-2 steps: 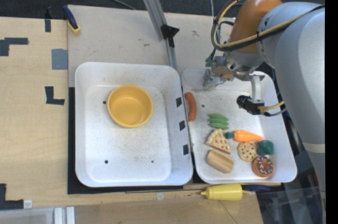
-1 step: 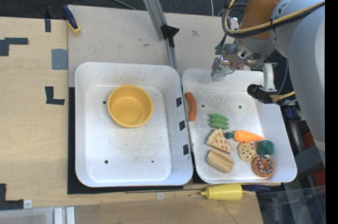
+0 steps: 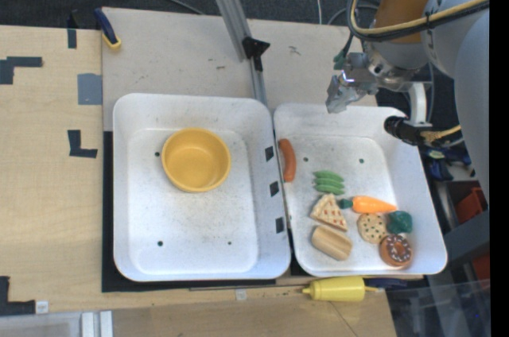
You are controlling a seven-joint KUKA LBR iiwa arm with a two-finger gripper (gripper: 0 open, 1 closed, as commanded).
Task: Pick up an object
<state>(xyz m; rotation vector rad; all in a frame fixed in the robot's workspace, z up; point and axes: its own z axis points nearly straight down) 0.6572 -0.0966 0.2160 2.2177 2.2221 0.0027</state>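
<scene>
1. Arm (image 3: 445, 1): grey, with an orange band above the wrist, reaching in from the right side of the camera view; black and yellow cables loop around it
2. Gripper (image 3: 340, 98): above the far edge of the right bin, near that bin's far left corner; whether its fingers are released or clenched cannot be told from this angle; nothing is visible between them
3. Left bin (image 3: 135, 248): shallow, white, holding a yellow bowl (image 3: 196, 159) upright in its far half
4. Right bin (image 3: 350, 125): shallow, white, touching the left bin along one side
5. Sausage (image 3: 287, 159): reddish orange, lying along the left rim of the right bin, well apart from the gripper
6. Green pea pods (image 3: 328, 182): mid-bin, just beyond the pizza slice
7. Pizza slice (image 3: 328, 211): near the middle of the right bin, touching the tip of the carrot (image 3: 372, 205)
8. Bread roll (image 3: 330, 242): tan, just nearer than the pizza slice
9. Cookie (image 3: 371, 227): round, between the carrot and the doughnut (image 3: 395, 249), which lies in the near right corner
10. Dark green item (image 3: 400, 221): beside the carrot's thick end; kind unclear
11. Yellow bottle (image 3: 340, 289): lying on its side on the bench, just outside the near rim of the right bin
</scene>
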